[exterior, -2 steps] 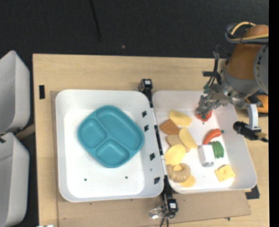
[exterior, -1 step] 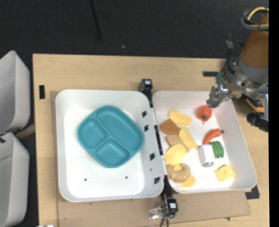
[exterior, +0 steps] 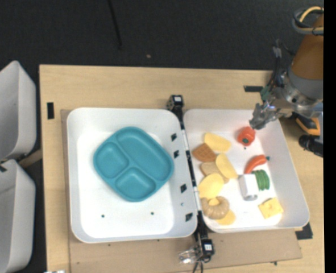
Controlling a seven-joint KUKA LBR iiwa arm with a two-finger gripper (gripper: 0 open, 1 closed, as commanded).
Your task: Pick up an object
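The right bin (exterior: 287,152) holds several toy foods: a red tomato (exterior: 246,136), yellow pieces (exterior: 217,142), a brown cookie (exterior: 204,153), a red pepper (exterior: 255,163), a green piece (exterior: 262,179), a grey can (exterior: 248,187), a yellow cheese block (exterior: 270,208) and a tan doughnut (exterior: 217,207). My gripper (exterior: 262,117) hangs over the bin's far right corner, just up and right of the tomato, and nothing shows between its fingers.
A blue divided plate (exterior: 133,162) lies in the left bin (exterior: 82,209). The grey arm with its orange band (exterior: 307,61) comes in from the right edge. White shapes (exterior: 5,152) stand off the bench at the left.
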